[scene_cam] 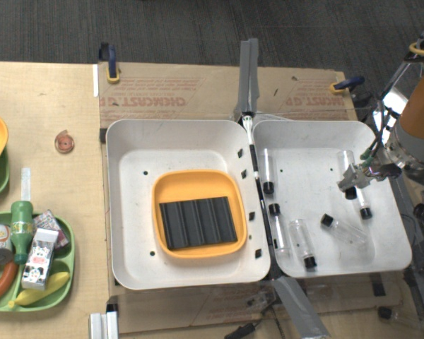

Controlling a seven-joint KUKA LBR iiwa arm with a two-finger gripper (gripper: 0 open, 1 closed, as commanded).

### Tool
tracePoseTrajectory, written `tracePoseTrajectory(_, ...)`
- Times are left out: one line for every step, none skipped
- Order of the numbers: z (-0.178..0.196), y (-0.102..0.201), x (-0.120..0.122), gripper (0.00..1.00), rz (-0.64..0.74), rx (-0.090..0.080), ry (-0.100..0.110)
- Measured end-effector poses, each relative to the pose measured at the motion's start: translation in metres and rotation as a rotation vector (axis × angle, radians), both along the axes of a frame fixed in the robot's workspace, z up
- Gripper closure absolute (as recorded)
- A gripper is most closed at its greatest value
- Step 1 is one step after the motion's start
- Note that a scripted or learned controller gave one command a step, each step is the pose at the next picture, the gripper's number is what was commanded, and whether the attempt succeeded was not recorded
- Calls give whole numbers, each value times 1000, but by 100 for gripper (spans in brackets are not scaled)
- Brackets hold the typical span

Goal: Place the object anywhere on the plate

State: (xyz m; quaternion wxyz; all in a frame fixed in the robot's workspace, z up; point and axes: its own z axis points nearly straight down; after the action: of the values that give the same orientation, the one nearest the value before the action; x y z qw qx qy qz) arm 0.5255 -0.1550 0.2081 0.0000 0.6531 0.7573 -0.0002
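Cardboard-covered bench holds 2 white bins: the left bin (127, 189) carries the orange plate (198, 214), the right bin (325, 260) scattered clear vials (299, 240). Gripper (353, 183) hovers low over them, likely selecting one.

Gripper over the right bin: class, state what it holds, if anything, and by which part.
It cannot be told. The gripper sits low among the clear tubes in the right bin, and its tip is too small and blurred to show a tube between its fingers.

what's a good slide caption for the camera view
Pincer over clear tubes in right bin; orange plate in left bin.
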Motion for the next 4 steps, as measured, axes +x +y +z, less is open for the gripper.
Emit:
tracePoseTrajectory(50, 0, 94, 100, 64, -2, 0)
tracePoseTrajectory(36, -4, 134, 100, 378, -2, -1)
tracePoseTrajectory(75, -35, 132, 100, 651, -3, -3)
tracePoseTrajectory(105, -68, 127, 100, 904, -4, -4)
